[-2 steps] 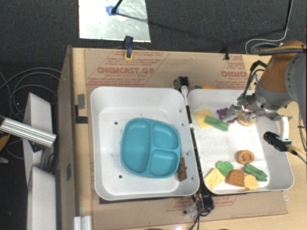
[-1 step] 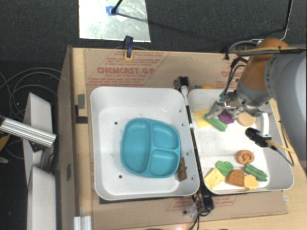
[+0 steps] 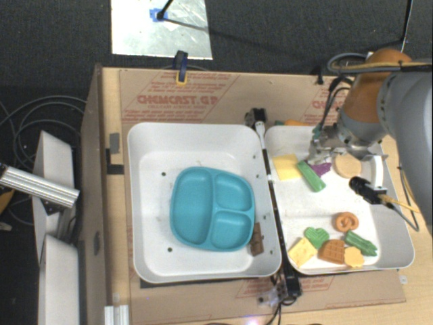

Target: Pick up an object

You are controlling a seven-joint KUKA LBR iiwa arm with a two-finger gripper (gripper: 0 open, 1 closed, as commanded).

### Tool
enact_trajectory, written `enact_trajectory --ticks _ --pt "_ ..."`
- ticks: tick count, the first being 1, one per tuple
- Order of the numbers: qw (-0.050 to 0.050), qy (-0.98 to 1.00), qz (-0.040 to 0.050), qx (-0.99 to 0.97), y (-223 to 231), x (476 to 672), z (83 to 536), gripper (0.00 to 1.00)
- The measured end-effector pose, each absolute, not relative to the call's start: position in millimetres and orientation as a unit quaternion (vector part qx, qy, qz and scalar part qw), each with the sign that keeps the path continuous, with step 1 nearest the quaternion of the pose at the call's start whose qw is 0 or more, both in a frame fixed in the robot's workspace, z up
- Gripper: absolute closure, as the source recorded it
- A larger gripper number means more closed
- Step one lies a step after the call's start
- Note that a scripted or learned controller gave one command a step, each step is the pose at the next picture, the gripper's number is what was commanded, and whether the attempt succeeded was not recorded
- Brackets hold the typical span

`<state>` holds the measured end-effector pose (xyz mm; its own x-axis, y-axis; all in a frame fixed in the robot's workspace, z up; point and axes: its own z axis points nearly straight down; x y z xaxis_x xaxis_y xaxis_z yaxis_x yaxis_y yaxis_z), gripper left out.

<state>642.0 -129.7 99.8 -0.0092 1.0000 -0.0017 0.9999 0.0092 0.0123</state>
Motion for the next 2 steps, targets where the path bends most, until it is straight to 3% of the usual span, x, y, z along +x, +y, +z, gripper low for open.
enact_trajectory --ticks 1,2 --pt "0.004 0.711 0.0033 0.703 -130 641.7 99 0.0" --pt "0.006 0.712 0.0043 0.702 -130 642.9 111 1.0"
